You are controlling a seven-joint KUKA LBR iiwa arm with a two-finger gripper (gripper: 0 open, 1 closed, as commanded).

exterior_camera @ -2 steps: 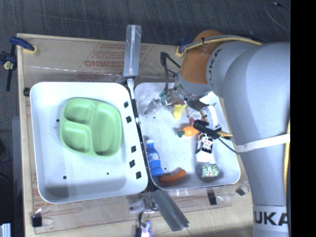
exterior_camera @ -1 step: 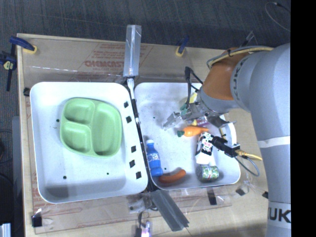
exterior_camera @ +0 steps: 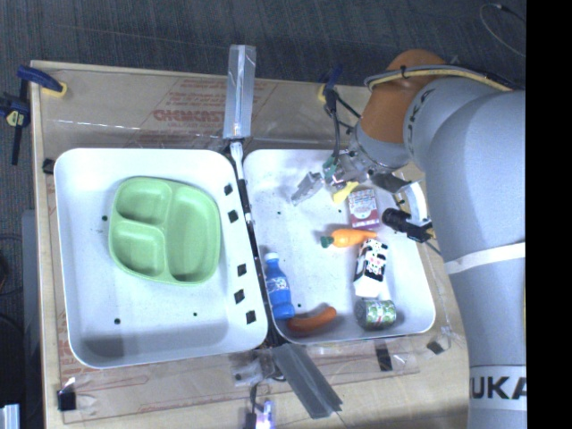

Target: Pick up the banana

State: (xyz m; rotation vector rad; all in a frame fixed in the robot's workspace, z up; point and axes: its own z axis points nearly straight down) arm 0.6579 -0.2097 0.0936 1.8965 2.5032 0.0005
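Only a small yellow end of the banana [exterior_camera: 341,193] shows, at the back of the right bin [exterior_camera: 420,315]; the rest lies under the robot's wrist. My gripper [exterior_camera: 308,187] hangs low over the bin floor just left of that yellow end, its metal tip pointing left and forward. Nothing is visible in its grasp. The grey arm with the orange band comes in from the right over the bin's back right corner.
The right bin also holds a red and white packet [exterior_camera: 363,206], a carrot [exterior_camera: 348,238], a cow-patterned carton [exterior_camera: 371,268], a green can [exterior_camera: 376,313], a sausage [exterior_camera: 312,320] and a blue bottle [exterior_camera: 278,286]. A green divided plate [exterior_camera: 166,231] lies in the left bin [exterior_camera: 80,329].
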